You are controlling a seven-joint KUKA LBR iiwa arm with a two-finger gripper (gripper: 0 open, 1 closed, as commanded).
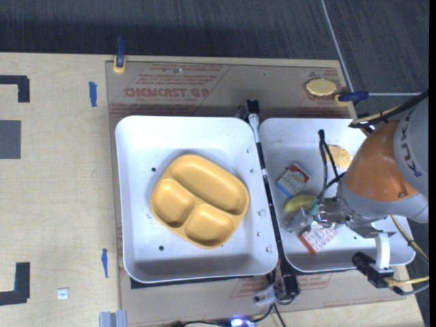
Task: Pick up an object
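Arm [385, 172]: you see it reaching from the right, bent low over the right bin [293, 131]
Gripper [315, 213]: beside a yellow object [297, 204]; grip state unclear

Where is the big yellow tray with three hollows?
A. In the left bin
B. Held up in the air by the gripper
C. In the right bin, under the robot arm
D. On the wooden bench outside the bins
A: the yellow tray lies flat on the floor of the left bin, apart from the arm, which reaches over the right bin.
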